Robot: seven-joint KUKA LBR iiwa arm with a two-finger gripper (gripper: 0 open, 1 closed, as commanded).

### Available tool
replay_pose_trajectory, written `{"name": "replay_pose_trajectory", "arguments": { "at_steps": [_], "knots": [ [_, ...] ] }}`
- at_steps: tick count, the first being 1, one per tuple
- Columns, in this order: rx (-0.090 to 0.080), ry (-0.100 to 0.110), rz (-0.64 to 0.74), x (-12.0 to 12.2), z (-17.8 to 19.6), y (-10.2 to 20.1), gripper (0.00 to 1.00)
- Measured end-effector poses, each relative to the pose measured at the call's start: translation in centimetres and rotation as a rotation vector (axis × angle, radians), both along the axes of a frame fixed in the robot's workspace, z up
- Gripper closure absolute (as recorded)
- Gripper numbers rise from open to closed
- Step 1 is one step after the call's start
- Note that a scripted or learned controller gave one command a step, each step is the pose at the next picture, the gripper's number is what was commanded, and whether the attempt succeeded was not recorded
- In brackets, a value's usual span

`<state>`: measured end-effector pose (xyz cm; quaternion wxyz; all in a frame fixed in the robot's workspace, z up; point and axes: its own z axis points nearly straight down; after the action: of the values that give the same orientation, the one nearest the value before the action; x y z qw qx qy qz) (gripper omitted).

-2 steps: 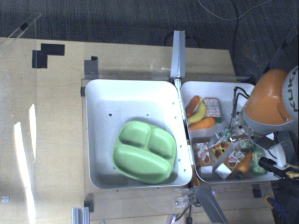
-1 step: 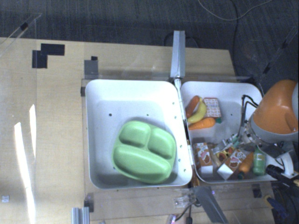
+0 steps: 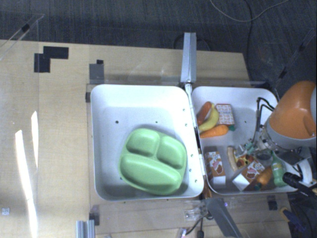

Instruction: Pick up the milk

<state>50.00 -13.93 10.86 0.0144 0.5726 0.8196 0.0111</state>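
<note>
Wood bench; milk [image 3: 250, 174] label illegible, lying in rt bin [image 3: 246, 97].

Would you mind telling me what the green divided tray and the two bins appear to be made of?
The green tray looks like moulded plastic with a smooth, slightly glossy finish, judging by its rounded compartments and soft highlights. The bins seem to be white plastic or painted metal; the matte sheen leaves it open.

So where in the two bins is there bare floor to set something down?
Left bin: bare along the back and left, around the green tray. Right bin: a bare patch at the back right, beside the small carton. Its front is crowded with items under the gripper.
</note>
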Motion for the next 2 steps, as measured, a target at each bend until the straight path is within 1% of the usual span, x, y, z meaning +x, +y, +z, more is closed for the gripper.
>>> {"name": "replay_pose_trajectory", "arguments": {
  "at_steps": [1, 2],
  "knots": [
    [-0.002, 0.028, 0.003, 6.62, 13.45, 6.29, 1.00],
    [-0.002, 0.029, 0.003, 6.62, 13.44, 6.29, 0.00]
  ]
}}
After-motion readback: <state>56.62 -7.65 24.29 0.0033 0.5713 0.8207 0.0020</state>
